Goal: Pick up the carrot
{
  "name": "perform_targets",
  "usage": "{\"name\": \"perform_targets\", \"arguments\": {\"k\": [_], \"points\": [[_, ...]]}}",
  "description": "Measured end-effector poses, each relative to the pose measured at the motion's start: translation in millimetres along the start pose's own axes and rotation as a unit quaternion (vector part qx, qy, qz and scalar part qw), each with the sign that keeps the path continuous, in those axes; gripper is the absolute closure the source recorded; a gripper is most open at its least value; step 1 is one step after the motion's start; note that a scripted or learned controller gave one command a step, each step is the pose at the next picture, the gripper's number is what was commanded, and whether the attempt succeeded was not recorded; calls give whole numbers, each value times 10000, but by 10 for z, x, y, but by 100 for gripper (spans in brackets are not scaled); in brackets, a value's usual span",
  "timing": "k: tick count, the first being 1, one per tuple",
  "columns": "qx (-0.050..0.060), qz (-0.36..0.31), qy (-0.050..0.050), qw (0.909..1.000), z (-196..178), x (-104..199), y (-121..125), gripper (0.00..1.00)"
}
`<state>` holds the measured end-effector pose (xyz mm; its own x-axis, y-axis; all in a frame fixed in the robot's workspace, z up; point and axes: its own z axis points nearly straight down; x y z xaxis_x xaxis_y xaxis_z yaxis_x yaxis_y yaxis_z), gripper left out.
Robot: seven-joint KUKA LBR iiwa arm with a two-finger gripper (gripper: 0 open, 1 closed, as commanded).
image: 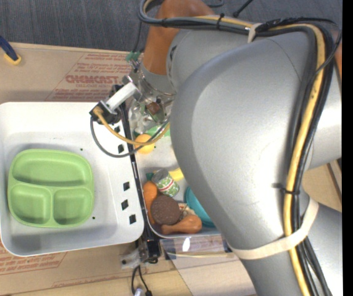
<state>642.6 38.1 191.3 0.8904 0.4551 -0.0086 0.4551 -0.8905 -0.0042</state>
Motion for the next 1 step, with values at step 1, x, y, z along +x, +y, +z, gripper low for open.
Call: {"name": "perform_targets", "arguments": {"k": [1], "points": [[7,1278,2,9918,2,110,-592,100]]}}
